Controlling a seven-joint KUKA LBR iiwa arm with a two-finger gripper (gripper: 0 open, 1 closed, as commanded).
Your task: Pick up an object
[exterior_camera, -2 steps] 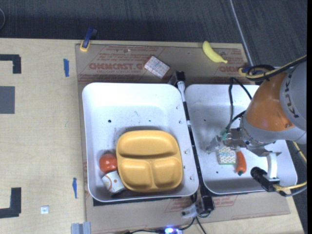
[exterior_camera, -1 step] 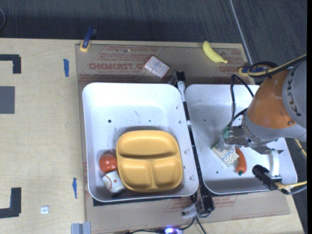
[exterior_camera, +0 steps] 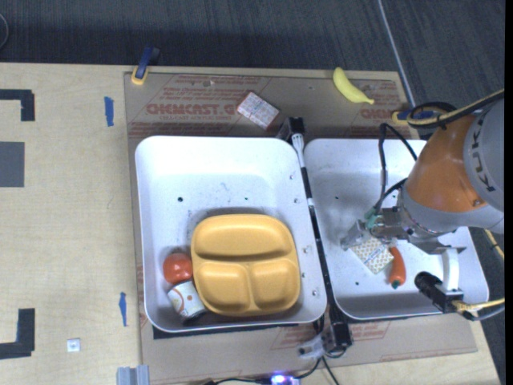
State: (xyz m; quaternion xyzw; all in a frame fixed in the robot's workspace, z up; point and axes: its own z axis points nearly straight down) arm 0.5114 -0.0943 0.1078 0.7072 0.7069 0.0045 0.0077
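Camera view: arm wrist over the right bin [exterior_camera: 345, 159]; jaws [exterior_camera: 378, 229] low above its floor, spread or pressed together cannot be told. Checkered white packet [exterior_camera: 371, 255] lies just below-left of the jaws, long axis diagonal. Orange carrot-like piece [exterior_camera: 396, 267] just right of it, near upright. Left bin [exterior_camera: 160, 167]: yellow divided tray [exterior_camera: 244, 263], red ball [exterior_camera: 176, 267]

In the right bin [exterior_camera: 337, 215] we see a small white packet with a dotted pattern [exterior_camera: 371, 254] lying flat, tilted, and just beside it on the right a small orange carrot-like toy [exterior_camera: 396, 268], lying roughly upright in the view, both near the bin's front half.
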